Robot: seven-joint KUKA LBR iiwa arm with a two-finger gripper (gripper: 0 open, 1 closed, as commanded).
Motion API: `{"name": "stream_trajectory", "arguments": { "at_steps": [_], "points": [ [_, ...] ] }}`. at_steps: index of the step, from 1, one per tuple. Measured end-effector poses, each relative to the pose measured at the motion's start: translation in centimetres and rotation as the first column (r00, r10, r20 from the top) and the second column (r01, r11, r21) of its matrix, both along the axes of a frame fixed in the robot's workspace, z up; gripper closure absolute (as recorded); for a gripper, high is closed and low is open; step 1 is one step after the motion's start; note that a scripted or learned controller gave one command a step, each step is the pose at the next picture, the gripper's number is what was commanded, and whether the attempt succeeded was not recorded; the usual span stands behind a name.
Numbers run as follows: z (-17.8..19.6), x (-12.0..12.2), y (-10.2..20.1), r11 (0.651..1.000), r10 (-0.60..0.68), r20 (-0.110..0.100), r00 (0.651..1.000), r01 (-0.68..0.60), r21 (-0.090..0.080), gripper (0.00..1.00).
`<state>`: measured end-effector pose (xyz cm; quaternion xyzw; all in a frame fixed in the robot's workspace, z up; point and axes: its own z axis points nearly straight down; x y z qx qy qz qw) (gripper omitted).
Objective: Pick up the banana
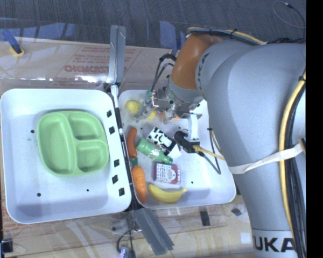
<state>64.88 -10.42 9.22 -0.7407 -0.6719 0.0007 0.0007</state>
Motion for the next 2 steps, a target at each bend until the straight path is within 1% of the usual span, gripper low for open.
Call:
{"name": "stream_trajectory", "arguments": {
  "at_steps": [1,2],
  "points": [
    [10.1,0.8,5.3,0.985,-0.172,0.001,0.985,0.172,0.000,0.00],
    [9.9,-4.7,6.9,0.995,-0.098,-0.002,0.995,0.098,0.001,0.00]
  ]
}}
